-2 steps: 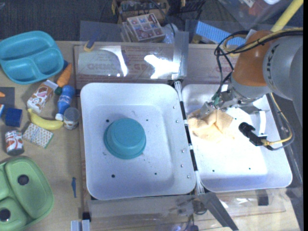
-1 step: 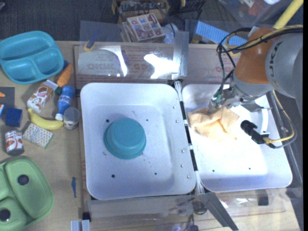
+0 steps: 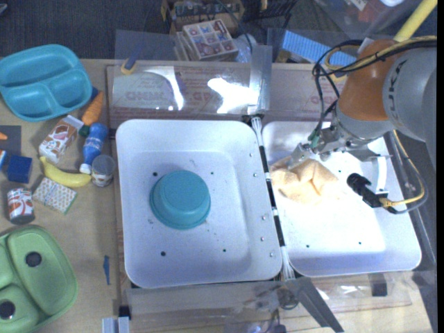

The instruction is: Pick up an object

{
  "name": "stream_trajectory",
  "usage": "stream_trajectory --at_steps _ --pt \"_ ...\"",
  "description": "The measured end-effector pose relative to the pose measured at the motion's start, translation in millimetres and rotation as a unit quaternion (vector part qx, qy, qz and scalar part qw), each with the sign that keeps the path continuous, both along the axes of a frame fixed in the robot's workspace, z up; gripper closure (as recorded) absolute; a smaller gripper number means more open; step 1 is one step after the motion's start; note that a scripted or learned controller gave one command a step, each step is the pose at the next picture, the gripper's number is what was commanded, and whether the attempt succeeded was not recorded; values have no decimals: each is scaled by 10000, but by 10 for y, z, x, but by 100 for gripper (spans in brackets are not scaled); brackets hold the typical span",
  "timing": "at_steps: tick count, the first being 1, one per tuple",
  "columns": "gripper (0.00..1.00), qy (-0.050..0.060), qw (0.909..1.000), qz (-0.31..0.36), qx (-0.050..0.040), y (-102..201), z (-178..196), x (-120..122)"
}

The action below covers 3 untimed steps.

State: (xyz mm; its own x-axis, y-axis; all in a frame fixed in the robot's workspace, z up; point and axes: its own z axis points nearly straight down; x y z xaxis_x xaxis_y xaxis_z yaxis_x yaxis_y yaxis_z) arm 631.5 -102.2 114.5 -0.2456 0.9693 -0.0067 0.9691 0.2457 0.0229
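A pale yellowish, crumpled soft object (image 3: 305, 180) (possibly a cloth or a bag; the glare washes out its detail) lies in the right bin (image 3: 347, 245), against that bin's left wall and toward its far half. The gripper (image 3: 313, 144) sits at the object's far edge, touching or just above it, but whether the jaws are released or clenched on it cannot be told from this slant. The grey arm with its orange band (image 3: 364, 92) comes in over the right bin's far right corner, cables looping beside it.

In the left bin (image 3: 139, 151) a teal bowl (image 3: 181, 198) rests upside down, a little left of the bin's middle.

On the desk left of the bins, a banana (image 3: 64, 173) lies near a small carton (image 3: 58, 138), a blue-and-white bottle (image 3: 91, 144) and a small grey can (image 3: 103, 169). A turquoise divided tray (image 3: 43, 80) occupies the far left corner of the desk, and a green divided tray (image 3: 31, 279) the near left corner. A small blue block (image 3: 19, 167) and a squat printed can (image 3: 20, 205) stand close to the left edge.
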Motion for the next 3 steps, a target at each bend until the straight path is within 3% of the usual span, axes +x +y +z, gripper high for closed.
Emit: stream_trajectory --at_steps 1,2,3 --pt "0 42 9993 380 -7 40 -223 -199" --pt "100 20 9993 367 1 36 -111 -186" --pt "0 20 9993 366 1 33 -110 -187"
